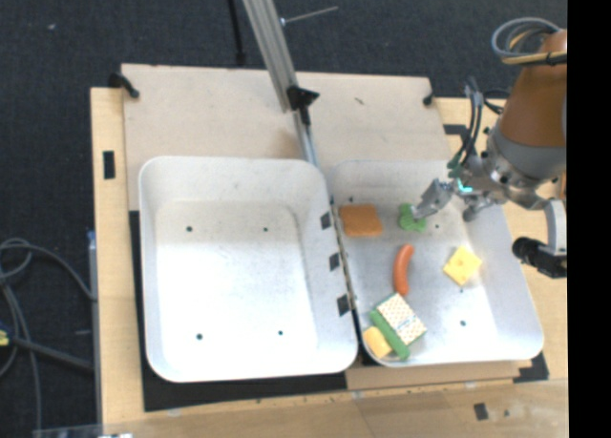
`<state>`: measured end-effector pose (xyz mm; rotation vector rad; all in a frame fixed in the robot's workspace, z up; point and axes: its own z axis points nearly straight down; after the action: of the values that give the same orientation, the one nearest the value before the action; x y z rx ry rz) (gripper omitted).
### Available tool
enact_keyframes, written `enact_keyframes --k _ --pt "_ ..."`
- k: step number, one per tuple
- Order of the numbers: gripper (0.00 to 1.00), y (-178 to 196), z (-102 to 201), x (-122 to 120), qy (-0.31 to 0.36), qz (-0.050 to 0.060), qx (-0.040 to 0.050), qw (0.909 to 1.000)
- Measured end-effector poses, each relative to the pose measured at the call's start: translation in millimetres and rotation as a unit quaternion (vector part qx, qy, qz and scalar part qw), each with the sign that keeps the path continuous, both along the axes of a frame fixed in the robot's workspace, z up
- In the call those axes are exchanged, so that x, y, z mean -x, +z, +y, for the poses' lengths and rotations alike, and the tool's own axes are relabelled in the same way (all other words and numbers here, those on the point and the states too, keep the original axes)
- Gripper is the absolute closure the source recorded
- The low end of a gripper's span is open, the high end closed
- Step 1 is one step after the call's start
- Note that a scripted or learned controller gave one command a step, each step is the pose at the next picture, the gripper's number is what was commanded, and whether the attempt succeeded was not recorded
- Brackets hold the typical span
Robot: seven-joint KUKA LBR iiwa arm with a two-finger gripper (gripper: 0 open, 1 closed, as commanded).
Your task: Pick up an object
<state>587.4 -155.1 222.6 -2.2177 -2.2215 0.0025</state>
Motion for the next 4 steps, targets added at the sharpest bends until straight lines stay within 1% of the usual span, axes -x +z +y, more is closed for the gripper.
enact_keyframes --k 1,2,3,4 --pt "0.0 2.2 0.0 -0.9 0.0 -0.002 0.0004 1.0" --pt "0.0 -48.5 -9.6 6.0 -0.002 0.0 0.0012 1.0" --pt "0.0 -92.3 -8.4 11.7 -0.002 0.0 0.0012 1.0" --pt "0.0 -123.2 -9.7 11.9 -0.003 0.0 0.0013 1.0"
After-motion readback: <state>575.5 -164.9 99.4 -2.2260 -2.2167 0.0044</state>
